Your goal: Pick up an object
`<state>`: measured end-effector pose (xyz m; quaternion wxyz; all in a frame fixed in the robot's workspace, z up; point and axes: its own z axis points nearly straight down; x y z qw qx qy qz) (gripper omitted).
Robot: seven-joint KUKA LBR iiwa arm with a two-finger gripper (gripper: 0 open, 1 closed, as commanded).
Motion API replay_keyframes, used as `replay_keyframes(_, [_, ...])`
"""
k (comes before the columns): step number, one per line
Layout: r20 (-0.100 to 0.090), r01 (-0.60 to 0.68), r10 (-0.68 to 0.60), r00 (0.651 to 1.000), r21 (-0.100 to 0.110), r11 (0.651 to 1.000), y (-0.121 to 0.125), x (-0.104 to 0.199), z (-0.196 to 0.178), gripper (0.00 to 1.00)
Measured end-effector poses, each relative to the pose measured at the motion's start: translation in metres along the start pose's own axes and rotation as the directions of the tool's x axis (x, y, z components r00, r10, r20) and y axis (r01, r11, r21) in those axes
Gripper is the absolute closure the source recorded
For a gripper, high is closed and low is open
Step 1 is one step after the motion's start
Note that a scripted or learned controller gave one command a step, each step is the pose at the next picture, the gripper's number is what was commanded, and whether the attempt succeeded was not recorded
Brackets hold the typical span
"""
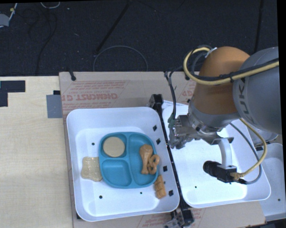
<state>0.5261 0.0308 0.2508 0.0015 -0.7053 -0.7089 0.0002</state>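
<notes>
While the tool (178, 137), its state not discernible, hangs over the right-hand bin's (208, 198) near edge, candidates lie in the left-hand white bin (85, 203): a small tan ridged piece (159, 187), a pale flat slab (91, 168) and a twisted pretzel-like piece (148, 158) on the blue compartment tray (118, 176), apparently light, stiff toys best pinched across narrow sides.

The arm (255, 89) enters from the right, its grey link crossing the upper right corner. The orange band (224, 79) bulges as a rounded dome above the wrist, ringed by a yellow cable (197, 66) that loops over its far side. Below the band the grey wrist (212, 117) narrows toward the gripper (179, 133), which points left and slightly down. A black cylindrical fitting (220, 171) juts out on the near side, with a second yellow cable running to it.
</notes>
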Motion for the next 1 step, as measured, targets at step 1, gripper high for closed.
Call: replay_keyframes(1, [0.002,-0.002,0.002,1.000,0.001,1.000,0.0179,0.0455,0.0111,1.00])
